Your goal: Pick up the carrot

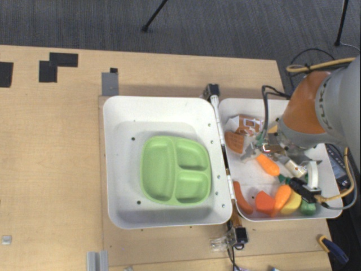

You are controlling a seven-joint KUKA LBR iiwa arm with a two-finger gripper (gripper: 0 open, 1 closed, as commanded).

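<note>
Noted along right bin's (246,214) near wall: red pepper (240,195), orange piece (264,202), yellow-orange piece (287,199), green bit (307,208). Found carrot (267,165) mid-bin, just below gripper (265,149), touching or just apart; jaw state undeterminable, carrot not seen between fingers. Recorded brown-white item (243,131) farther back, green divided plate (174,170) in left bin (121,114).

A: How many bins?
B: Two white bins, the left bin (113,151) mid-frame and the right bin (237,109) by the right edge.
A: Plates?
B: One green divided plate (175,170), three compartments.
A: Toy food at lower right?
B: One carrot (267,165); the heap beyond is too jumbled to count.
</note>
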